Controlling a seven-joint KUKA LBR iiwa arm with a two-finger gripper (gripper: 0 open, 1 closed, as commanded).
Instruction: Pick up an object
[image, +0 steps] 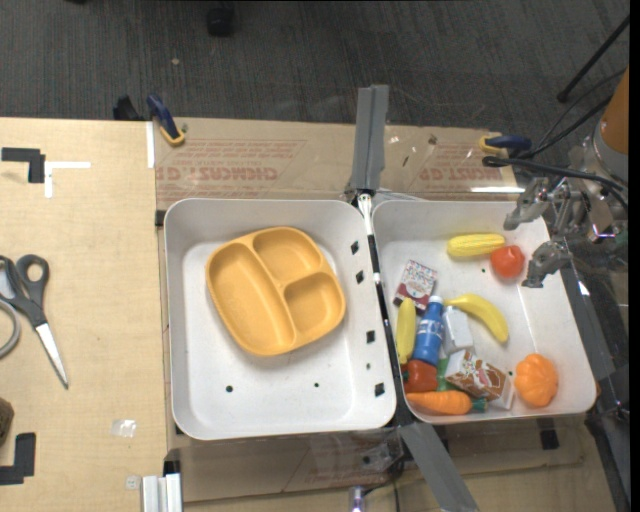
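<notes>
Up at the right bin's (480, 210) far-right rim, the gripper (537, 248) hangs with its two fingers spread apart and nothing between them, poised as if about to drop for a grab. Closest to it lies the tomato (508, 261), just beside the corn (476, 245), so either looks a likely target. Further in, the banana (483, 315), blue bottle (430, 334), carrot (439, 402) and orange pumpkin (536, 380) crowd the near half. Next door, the left bin (190, 330) bears a yellow plate (275, 290), probably kept apart as a drop spot.
</notes>
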